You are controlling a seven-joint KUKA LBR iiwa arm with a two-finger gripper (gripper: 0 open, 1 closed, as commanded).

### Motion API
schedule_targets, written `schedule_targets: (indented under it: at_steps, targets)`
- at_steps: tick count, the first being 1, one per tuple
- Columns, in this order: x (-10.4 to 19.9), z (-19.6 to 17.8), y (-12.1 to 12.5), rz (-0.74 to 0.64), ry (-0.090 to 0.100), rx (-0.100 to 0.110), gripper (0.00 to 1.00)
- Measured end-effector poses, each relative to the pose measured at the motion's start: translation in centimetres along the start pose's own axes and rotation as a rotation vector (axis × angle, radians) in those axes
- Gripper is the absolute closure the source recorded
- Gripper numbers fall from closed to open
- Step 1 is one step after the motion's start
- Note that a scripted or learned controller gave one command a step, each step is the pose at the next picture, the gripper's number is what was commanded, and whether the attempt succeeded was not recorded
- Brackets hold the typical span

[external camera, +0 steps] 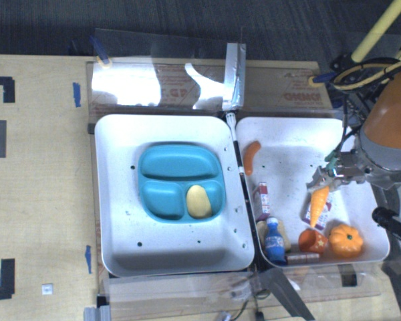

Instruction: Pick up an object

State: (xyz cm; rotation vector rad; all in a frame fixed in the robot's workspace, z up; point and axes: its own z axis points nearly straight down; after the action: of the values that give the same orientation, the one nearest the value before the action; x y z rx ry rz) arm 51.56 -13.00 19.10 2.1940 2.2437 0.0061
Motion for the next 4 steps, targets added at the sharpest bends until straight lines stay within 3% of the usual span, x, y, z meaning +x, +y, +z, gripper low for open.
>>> schedule_targets:
  at_steps: [1,2,3,4]
  targets:
    - [-3.6,8.5,-3.5,-0.302,-0.003,-0.001,1.0]
    - [-4.5,9.1,-2.9,-0.094,-0.001,-0.02,1.0]
    - [2.0,1.9,2.1,-0.052,0.001,-0.002,1.0]
    - [6.5,-2.0,10.0,-0.038,0.0,0.001,1.0]
